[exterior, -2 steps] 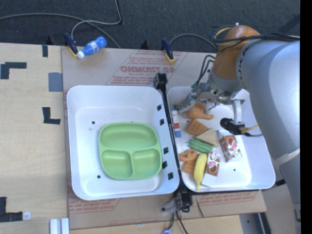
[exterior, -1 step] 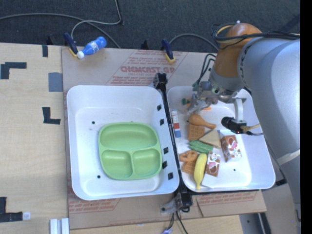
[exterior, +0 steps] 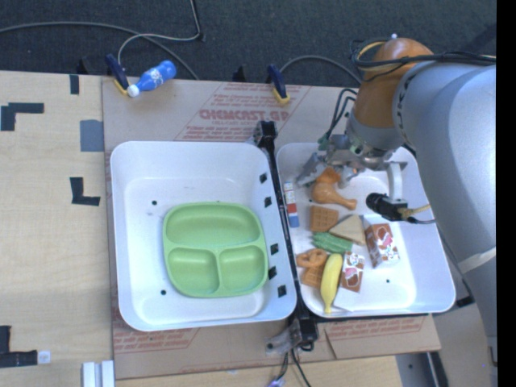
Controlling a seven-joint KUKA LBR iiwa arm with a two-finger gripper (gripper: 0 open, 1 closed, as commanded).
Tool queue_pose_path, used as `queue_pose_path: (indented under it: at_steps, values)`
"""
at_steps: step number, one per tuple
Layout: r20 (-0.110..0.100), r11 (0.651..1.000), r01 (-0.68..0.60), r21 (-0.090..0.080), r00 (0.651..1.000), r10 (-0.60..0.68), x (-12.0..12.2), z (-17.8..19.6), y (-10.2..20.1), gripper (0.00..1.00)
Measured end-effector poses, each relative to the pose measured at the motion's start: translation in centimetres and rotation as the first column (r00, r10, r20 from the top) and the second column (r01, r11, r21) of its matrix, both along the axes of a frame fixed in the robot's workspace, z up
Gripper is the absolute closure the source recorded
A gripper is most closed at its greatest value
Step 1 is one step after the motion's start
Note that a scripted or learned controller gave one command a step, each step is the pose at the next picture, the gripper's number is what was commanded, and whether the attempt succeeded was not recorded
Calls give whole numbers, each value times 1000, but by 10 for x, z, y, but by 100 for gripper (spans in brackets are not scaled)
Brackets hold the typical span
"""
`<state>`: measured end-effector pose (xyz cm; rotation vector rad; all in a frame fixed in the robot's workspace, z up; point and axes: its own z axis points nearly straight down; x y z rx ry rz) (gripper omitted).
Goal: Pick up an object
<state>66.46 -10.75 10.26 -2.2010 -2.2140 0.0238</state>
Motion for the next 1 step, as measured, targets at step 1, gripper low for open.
queue_pose_path:
  at_steps: [1]
  values:
    - [-12,1000,0,3,1000,0,-2,9,1,100]
